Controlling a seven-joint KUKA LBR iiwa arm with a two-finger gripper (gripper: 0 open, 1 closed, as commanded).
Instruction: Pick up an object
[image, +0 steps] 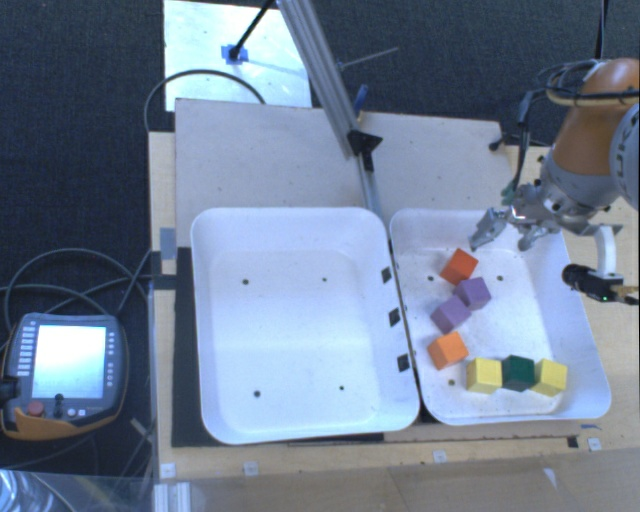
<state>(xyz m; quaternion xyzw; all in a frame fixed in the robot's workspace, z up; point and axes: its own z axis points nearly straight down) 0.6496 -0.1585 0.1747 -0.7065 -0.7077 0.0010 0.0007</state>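
Note:
The right bin (575, 330) holds several small blocks. An orange block (460, 266) lies near its back, two purple blocks (473, 292) (450, 313) sit just below it, and another orange block (448, 349) is lower still. Along the front stand a yellow block (484, 375), a dark green block (518, 372) and a second yellow block (549, 377). My gripper (510, 230) hangs over the bin's back edge, up and right of the top orange block, with its fingers spread open and nothing between them.
The left bin (290, 320) lies beside the right one, with black clips along the shared rim. A slanted metal pole (330, 75) crosses the back of the bench. A teach pendant (65, 375) rests off the bench at the left.

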